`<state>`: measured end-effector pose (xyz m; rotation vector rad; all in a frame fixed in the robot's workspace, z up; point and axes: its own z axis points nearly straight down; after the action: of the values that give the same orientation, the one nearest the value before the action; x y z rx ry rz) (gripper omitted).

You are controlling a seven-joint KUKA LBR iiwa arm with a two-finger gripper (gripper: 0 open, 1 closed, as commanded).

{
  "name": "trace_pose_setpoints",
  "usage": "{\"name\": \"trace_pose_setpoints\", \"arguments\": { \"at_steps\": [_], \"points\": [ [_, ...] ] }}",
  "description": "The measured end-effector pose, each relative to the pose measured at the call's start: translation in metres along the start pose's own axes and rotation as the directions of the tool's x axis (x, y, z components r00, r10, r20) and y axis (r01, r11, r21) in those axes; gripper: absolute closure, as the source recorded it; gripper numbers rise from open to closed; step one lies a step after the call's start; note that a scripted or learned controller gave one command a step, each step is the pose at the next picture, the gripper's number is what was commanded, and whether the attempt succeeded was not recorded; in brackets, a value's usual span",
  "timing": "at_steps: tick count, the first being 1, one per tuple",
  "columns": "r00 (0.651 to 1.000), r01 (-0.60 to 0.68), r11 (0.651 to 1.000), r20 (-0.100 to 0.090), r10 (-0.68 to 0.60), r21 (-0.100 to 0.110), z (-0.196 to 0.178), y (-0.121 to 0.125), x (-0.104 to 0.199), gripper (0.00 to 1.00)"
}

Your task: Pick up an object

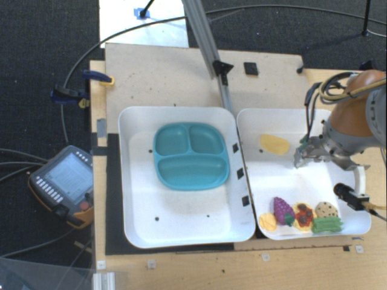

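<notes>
My arm (363, 110) reaches in from the right, and my pincer (304, 156) hangs low over the right bin (284, 116), near its upper middle. I cannot tell how my pincer stands from this angle, and I see nothing clamped in it. Just to its left, a flat yellow piece (275, 144) lies on the bin floor, apart from me. Along the bin's near edge sits a row of toy foods: a small yellow lump (267, 222), a purple bunch of grapes (282, 209), a red and yellow piece (303, 214), a green piece (327, 224) and a speckled cookie (326, 209), all crowded close together. In the left bin (136, 222) a teal divided plate (191, 156) rests flat. Both bins sit side by side on the bench (163, 71).
</notes>
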<state>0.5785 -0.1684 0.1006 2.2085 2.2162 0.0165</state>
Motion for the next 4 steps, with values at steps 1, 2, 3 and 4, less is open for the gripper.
{"name": "trace_pose_setpoints", "arguments": {
  "at_steps": [1,2,3,4],
  "points": [
    [1.000,0.003,1.000,0.000,-0.003,0.009,-0.052,0.013,-0.003,1.00],
    [1.000,0.004,1.000,0.000,-0.004,0.009,-0.096,0.019,-0.004,1.00],
    [1.000,0.004,1.000,0.001,-0.004,0.007,-0.151,0.032,-0.005,1.00],
    [1.000,0.004,1.000,-0.001,-0.004,0.012,-0.162,0.033,-0.005,1.00]
  ]
}}
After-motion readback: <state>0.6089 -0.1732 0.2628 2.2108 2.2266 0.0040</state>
